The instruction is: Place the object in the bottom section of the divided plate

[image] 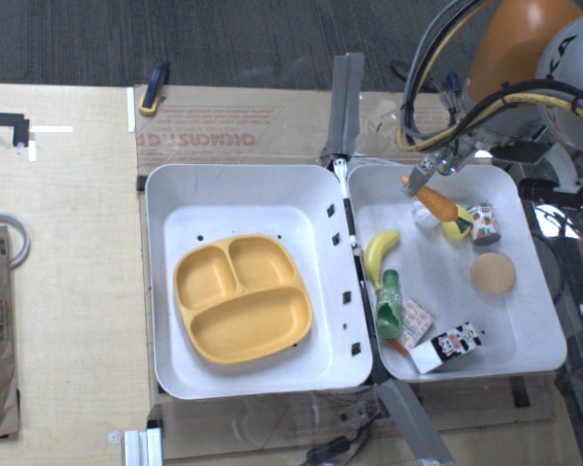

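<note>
On a pale wooden bench [68, 221] seen from above at a slant, two shallow white bins sit side by side, touching along their inner edges. The left bin [165, 357] holds a yellow divided plate [243, 297], lying flat near the middle; its two small sections are on the far side and its one long section, the bottom one, is on the near side. The right bin [534, 348] holds a scatter of toy food. A banana [378, 251] lies near the bin's left wall, and just nearer than it is a green bottle-shaped item [390, 304], touching a small printed packet [415, 320]. A black-and-white carton [447, 346] lies at the near edge, and a round tan ball [493, 274] rests toward the right side. At the far side of this bin, an orange carrot [436, 203] lies tilted, beside a small patterned box [482, 224] and a bit of yellow. The grey arm with its orange band [520, 27] comes in from the far right, trailing looped cables, and its pincer [425, 176] hangs just over the far end of the carrot; whether its fingers are spread or pressed together cannot be told from here, nor whether they touch the carrot
</note>
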`<action>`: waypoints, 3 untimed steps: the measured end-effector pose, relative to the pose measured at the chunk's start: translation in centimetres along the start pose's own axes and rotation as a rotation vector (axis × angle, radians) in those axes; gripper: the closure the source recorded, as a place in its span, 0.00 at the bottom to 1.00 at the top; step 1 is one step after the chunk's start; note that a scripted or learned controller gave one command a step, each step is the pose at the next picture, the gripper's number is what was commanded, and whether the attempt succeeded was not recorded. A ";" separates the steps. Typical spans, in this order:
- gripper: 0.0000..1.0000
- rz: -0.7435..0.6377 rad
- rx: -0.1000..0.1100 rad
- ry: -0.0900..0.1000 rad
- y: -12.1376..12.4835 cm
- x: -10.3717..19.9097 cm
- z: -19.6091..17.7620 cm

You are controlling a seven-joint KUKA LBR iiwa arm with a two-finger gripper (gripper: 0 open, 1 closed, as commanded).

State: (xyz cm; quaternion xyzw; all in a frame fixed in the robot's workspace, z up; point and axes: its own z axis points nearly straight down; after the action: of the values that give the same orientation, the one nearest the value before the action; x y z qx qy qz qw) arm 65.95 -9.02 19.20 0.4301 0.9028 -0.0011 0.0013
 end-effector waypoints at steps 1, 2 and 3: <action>1.00 -0.182 -0.001 0.002 -0.8 9.6 0.0; 1.00 -0.179 -0.001 -0.001 -0.8 9.4 -0.9; 1.00 -0.177 -0.002 -0.003 -0.8 9.2 -1.8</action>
State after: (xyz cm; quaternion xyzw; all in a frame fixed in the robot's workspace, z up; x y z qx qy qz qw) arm 59.48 -2.36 20.98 0.3486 0.9373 -0.0009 0.0029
